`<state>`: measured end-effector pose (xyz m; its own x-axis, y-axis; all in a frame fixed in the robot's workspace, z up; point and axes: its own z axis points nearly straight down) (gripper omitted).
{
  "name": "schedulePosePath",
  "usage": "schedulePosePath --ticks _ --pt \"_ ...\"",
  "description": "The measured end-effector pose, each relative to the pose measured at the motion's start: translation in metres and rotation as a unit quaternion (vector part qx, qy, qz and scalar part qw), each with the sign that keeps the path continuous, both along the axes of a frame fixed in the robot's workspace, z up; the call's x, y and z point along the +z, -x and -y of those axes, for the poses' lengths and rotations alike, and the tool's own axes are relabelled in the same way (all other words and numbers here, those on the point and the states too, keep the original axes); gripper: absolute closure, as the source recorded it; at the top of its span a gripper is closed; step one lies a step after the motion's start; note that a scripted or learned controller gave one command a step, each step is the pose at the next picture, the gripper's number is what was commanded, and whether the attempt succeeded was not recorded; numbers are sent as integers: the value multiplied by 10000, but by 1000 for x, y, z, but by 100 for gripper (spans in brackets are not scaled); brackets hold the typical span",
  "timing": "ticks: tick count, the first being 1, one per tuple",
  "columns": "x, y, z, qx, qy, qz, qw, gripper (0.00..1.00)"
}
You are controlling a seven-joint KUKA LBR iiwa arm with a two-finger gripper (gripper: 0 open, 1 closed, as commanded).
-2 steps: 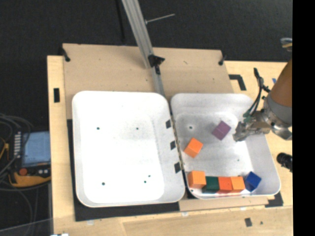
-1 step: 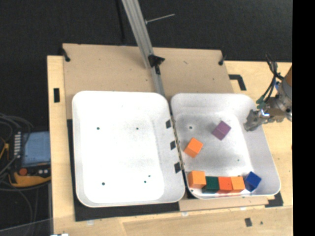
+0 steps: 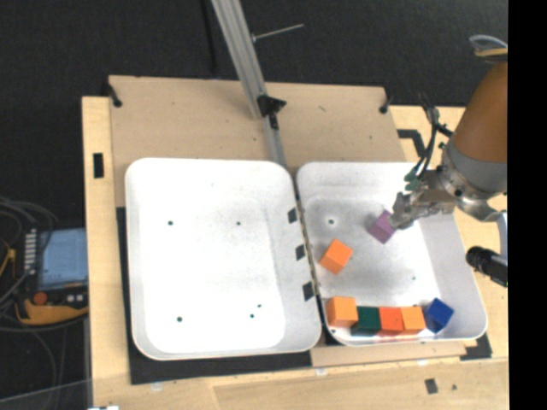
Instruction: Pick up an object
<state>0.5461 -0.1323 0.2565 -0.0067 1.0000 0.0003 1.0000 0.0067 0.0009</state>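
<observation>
My gripper (image 3: 398, 213) hangs over the upper middle of the right bin (image 3: 359, 178), reaching in from the right. A small purple block (image 3: 382, 226) sits tilted right at the gripper's tip, touching it on its lower left. I cannot tell whether the block is gripped or only beside the tip. An orange block (image 3: 337, 255) lies alone further left in the same bin.
Along the right bin's front wall stands a row of blocks: orange (image 3: 343, 310), green (image 3: 368, 319), orange-red (image 3: 391, 319), orange (image 3: 413, 317) and blue (image 3: 438, 313). The left bin (image 3: 145, 195) lies beside it. A metal pole (image 3: 248, 58) slants in from the back.
</observation>
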Motion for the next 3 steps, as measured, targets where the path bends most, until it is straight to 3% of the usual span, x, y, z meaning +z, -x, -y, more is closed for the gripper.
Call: schedulePosePath --ticks 3 --pt "-19 -12 -162 -1 -3 -1 10000 100"
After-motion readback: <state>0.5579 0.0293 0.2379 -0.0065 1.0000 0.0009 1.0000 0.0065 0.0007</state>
